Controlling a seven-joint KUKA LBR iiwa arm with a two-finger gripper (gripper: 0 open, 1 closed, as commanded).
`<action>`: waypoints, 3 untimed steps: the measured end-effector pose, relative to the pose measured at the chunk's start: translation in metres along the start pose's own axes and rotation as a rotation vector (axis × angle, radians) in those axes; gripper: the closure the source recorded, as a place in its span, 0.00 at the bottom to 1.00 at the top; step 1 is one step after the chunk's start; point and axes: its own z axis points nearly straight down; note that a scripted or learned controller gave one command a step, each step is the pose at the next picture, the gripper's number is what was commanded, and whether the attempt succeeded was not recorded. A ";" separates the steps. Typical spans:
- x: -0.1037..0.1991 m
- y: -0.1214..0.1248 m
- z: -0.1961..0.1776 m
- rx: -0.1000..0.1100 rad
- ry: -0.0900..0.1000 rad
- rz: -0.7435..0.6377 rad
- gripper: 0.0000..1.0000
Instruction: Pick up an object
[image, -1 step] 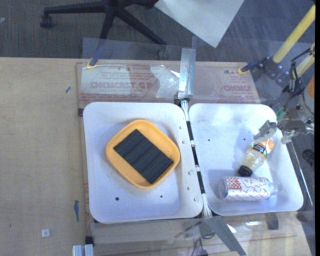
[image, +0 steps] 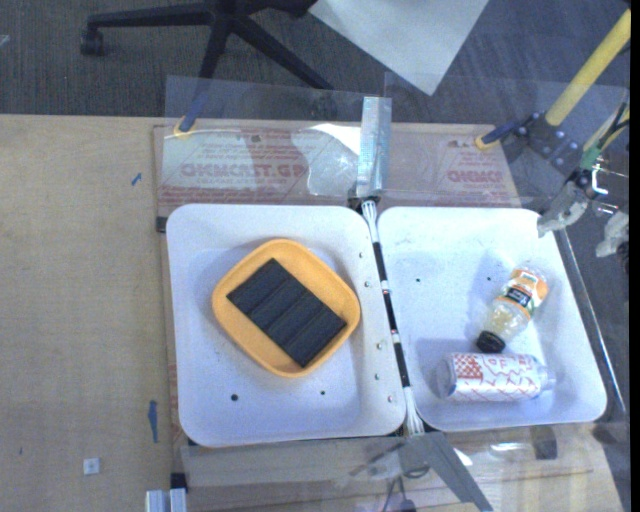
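1. Pincer (image: 562, 208), at the view's upper right over the far rim of the right bin (image: 590, 330): too small and cluttered to tell how far it is parted, and nothing shows in its hold. Judged parked clear of the bins, so that the camera's sight of them is unblocked.
2. Candidate objects, right bin: a small bottle (image: 511, 307) with an orange label and dark cap lies on its side, cap toward the near edge; a patterned can (image: 492, 376) lies just beside the cap, crosswise to it. Both rest flat, probably having rolled to a stop.
3. Left bin (image: 195, 400): a yellow dish (image: 285, 306), turned diamond-wise, carries a dark ribbed slab (image: 287, 312).
4. Table (image: 70, 300): bears both bins side by side, so either lies within reach.
5. Judgement: no pick has yet begun; the bottle, nearest the pincer, seems the likeliest target.
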 end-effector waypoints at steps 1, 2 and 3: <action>0.021 -0.019 0.159 0.002 0.001 -0.168 0.00; -0.008 0.015 0.227 0.000 0.001 -0.066 0.00; -0.010 0.015 0.217 0.000 0.001 -0.063 1.00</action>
